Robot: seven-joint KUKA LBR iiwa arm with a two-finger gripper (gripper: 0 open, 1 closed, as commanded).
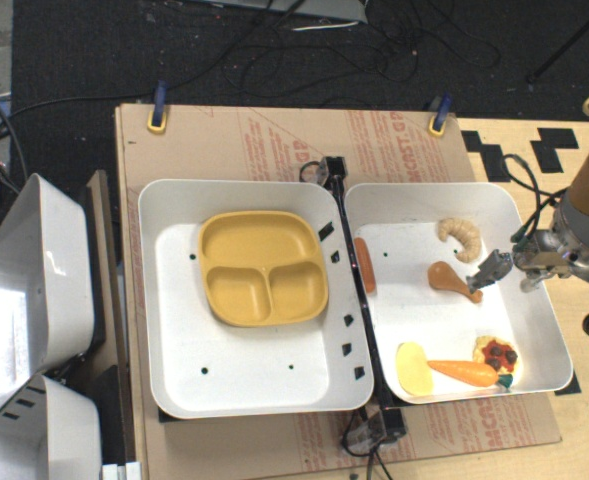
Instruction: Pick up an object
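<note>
The claw point(487, 270) hangs over the right shallow white plastic bin point(534, 308), tips by the brown drumstick-shaped toy point(452, 279); open or closed, I cannot tell. In the left white bin point(174, 298) sits the big yellow three-compartment plate point(264, 267). Right bin now: an orange plastic carrot point(462, 372) along the near edge, a pale yellow oval piece point(412, 367) beside it, a beige curled croissant-like toy point(461, 235), a small reddish sausage point(365, 266) against the divider, and a little red-and-yellow pizza slice point(497, 352).
</note>
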